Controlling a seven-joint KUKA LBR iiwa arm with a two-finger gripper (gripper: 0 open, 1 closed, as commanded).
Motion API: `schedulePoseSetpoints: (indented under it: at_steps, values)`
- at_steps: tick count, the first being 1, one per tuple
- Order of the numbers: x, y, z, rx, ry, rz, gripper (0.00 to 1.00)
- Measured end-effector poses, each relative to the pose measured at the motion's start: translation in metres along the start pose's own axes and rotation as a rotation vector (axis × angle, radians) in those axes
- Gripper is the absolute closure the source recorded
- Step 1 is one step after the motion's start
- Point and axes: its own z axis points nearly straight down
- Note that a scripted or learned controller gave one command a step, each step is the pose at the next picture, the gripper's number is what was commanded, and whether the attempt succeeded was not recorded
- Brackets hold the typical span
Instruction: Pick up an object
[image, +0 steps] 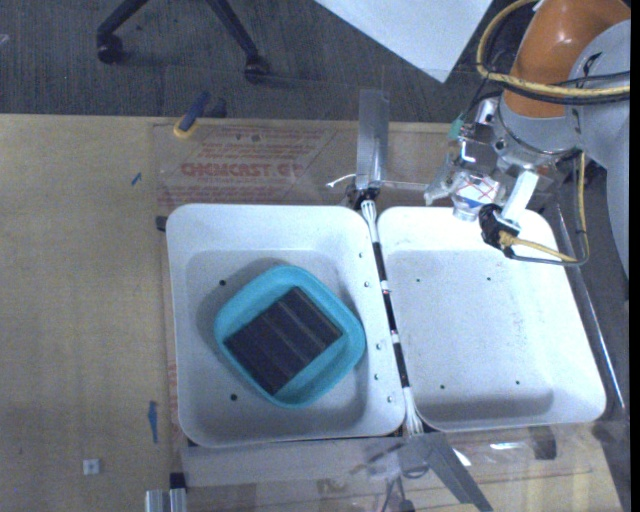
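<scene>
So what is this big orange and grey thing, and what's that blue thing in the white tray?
The orange and grey thing is a robot arm. It reaches in from the right side of the picture. At its end is a gripper, a sort of hand with two fingers, and it hangs over the top edge of the right bin. I can't make out whether the fingers are open or shut, or see anything between them.

The picture is taken by one camera fixed above the bench, looking down at a slant.

On the bench sit two shallow white trays, called bins, side by side. In the left bin lies a blue dish with a dark ridged block resting inside it. The robot's job is to pick something up.
</scene>
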Motion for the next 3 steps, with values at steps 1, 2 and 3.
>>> schedulePoseSetpoints:
  at_steps: [1, 2, 3]
  values:
    - [0.001, 0.0, -0.01, -0.002, -0.002, -0.002, 1.0]
    - [-0.012, 0.002, 0.048, 0.011, 0.003, 0.238, 1.0]
    - [-0.047, 0.004, 0.075, 0.007, 0.007, -0.336, 1.0]
